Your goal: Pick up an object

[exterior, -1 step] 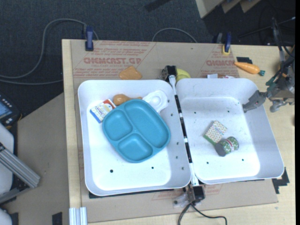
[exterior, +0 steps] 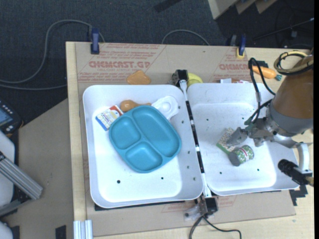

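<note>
In the right bin lie two things close together: a flat grey-green patterned packet and a small green-labelled can on its side, just below and right of the packet. My gripper hangs low over the bin, right at the packet's right edge and just above the can. The grey wrist and the orange band rise behind it to the right. The dark gripper parts blend together against the packet.
The left bin holds a blue divided tray, a small white-and-blue packet, an orange item and a white scoop. On the bench behind the bins lie an orange lump, a yellow object and cables.
</note>
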Controlling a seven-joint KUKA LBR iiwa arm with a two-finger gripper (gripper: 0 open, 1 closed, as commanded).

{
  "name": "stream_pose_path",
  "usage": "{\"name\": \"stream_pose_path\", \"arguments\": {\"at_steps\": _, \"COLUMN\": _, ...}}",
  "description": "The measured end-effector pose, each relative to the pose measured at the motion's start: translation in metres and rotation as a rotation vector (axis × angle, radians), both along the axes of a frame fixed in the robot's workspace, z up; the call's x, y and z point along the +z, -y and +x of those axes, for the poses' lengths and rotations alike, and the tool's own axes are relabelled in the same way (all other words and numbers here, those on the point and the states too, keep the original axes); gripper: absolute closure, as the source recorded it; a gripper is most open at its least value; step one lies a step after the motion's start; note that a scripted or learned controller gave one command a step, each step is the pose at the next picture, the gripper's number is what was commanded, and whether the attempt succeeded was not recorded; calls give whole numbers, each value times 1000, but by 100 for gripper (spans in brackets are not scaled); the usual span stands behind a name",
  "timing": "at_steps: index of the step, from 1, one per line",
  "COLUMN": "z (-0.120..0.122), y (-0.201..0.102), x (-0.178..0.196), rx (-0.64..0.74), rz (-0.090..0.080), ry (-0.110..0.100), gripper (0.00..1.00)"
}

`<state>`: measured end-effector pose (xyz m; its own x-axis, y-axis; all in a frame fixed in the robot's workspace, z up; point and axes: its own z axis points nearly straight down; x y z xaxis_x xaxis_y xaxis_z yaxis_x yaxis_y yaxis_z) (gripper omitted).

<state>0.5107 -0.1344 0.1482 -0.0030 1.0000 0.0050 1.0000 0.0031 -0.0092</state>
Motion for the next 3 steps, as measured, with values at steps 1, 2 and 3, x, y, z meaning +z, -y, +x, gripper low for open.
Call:
{"name": "stream_pose_path", "arguments": {"at_steps": 1, "z": -12, "y": -24, "x": -67, "rx": -2, "rz": -2, "ry": 3, "gripper": 0}}
{"name": "stream_pose_path", "arguments": {"at_steps": 2, "z": -33, "y": -36, "x": -64, "rx": -4, "rz": -3, "ry": 5, "gripper": 0}}
{"name": "stream_pose_path", "arguments": {"at_steps": 3, "z": -31, "y": -35, "x": -53, "rx": -5, "rz": -6, "ry": 11, "gripper": 100}}
